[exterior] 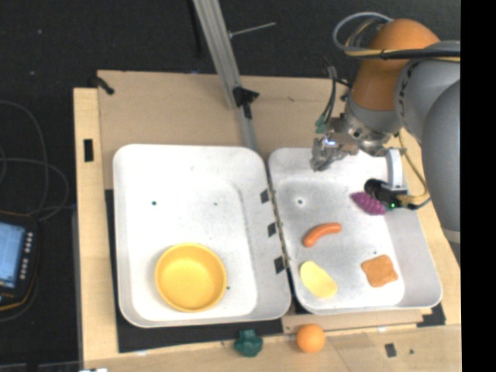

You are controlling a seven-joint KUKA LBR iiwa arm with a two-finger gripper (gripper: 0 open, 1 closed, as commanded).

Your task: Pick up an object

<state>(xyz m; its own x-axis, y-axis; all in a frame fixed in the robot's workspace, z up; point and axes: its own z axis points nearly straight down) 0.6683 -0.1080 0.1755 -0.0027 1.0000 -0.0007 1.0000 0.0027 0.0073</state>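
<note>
Bench, two white bins [353, 304] | gripper [325, 155] state: cannot tell | nearest below: orange toy sausage [321, 233], likely light, stiff, slick | pinch across narrow middle

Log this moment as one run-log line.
gripper: above right bin's far left corner, nothing seen held | right bin: hot dog, purple toy, yellow piece, toast | left bin: yellow bowl
</note>
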